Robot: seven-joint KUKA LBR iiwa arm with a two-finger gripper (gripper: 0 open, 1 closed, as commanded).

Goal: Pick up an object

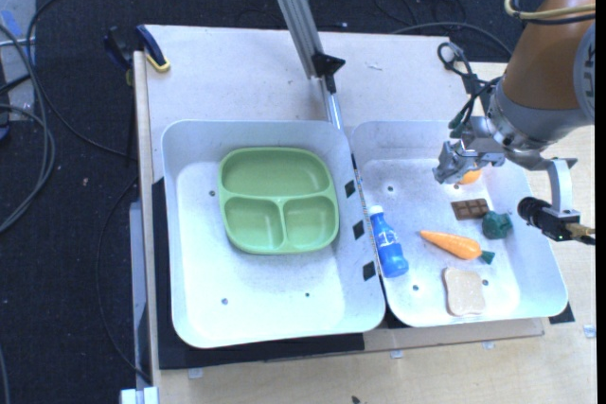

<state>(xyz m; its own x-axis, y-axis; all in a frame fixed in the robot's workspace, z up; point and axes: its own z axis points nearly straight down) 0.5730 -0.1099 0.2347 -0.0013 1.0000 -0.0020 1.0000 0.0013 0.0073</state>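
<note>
A bench seen from above holds two shallow white bins side by side. The left bin (189, 298) holds a green divided plate (279, 200). The right bin (540, 293) holds the loose items: a blue bottle (386, 242) lying near its left wall, a carrot (453, 245) in the middle, a slice of bread (465, 290) near the front edge, a small brown block (470, 208), and a dark green piece (496, 224) just beside that block.

The grey arm reaches in from the right. Its gripper (454, 164) sits low over the back part of the right bin, directly over a small orange thing (471, 175) that peeks out at its tip. That orange thing appears to be the target. Whether the fingers are spread or pressed together cannot be told from this angle, and nothing can be seen pinched between them.

To do the step well, the gripper likely needs to stay centred over the orange thing and go straight down until the fingers straddle it. It should close firmly before lifting. The brown block lies near, so a sideways drift could nudge it. A slow vertical lift would show whether the grasp has taken.
</note>
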